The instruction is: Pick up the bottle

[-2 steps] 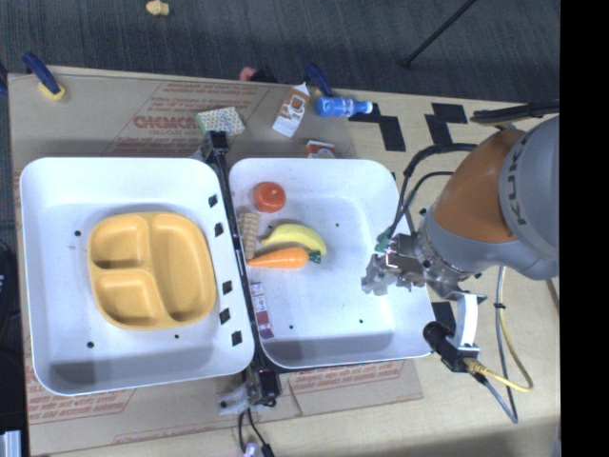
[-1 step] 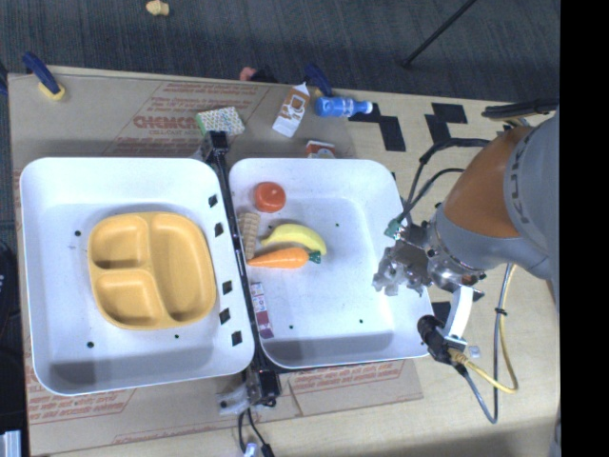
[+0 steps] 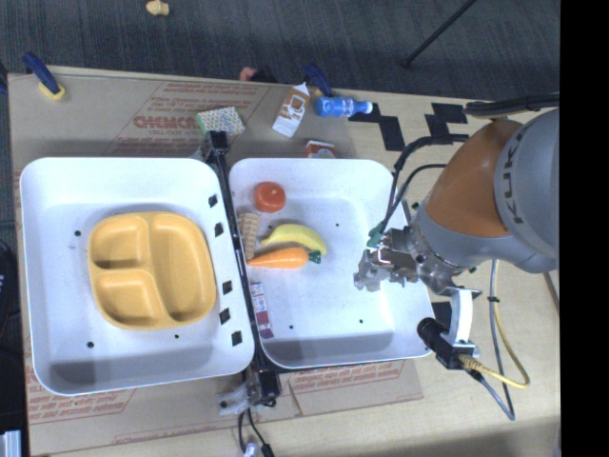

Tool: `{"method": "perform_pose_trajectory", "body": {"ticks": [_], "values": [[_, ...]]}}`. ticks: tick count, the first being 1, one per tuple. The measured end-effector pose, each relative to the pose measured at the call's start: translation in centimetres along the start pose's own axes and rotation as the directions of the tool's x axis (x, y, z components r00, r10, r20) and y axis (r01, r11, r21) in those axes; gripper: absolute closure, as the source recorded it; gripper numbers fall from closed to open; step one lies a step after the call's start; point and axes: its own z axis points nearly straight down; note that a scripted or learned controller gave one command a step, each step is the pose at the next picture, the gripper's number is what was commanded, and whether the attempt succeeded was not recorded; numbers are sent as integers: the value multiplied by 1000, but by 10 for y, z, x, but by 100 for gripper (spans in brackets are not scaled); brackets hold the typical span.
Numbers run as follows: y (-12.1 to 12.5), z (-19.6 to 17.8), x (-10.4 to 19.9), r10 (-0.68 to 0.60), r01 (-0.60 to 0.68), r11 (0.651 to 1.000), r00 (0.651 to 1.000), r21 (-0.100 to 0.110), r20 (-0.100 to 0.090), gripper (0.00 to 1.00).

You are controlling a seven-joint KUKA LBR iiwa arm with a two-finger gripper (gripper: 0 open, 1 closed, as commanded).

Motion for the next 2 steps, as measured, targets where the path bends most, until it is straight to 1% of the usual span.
{"method": "perform_pose_trajectory", "body": {"ticks": [1, 2], "values": [[-4, -6, 19, -149, 149, 989, 989, 1, -1, 100], [6, -35, -29, -15, 15, 1000, 1000, -2, 2, 100]]}}
